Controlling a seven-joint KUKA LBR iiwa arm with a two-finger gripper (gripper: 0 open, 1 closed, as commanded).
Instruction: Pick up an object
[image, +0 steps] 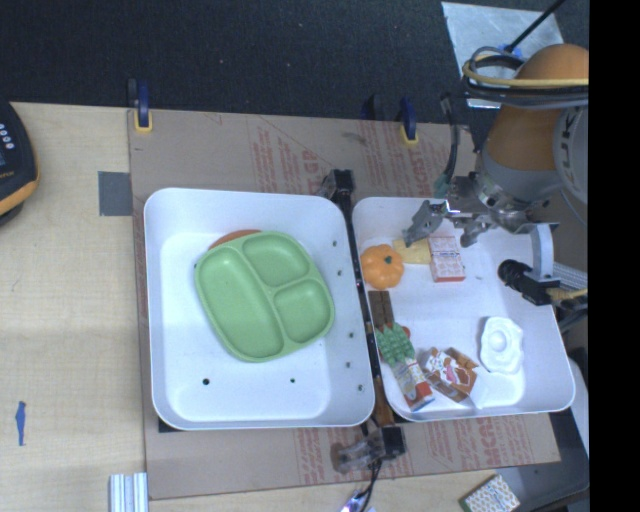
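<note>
My gripper (448, 224) hovers over the far end of the right bin (545, 395), open, with nothing between its fingers. Just below it lies a small red and white packet (447, 263), beside a yellow piece (414, 251). A small orange pumpkin (381, 267) sits at the bin's left wall. Toward the near end lie a white fried-egg toy (500, 343), a green packet (396, 347) and a red and white snack bag (451, 372).
The left bin (180, 390) holds a green divided plate (264, 294) with an orange thing (234, 236) peeking out behind it. A brown stick (380, 308) lies along the right bin's left wall. Clamps sit at the bins' shared edge.
</note>
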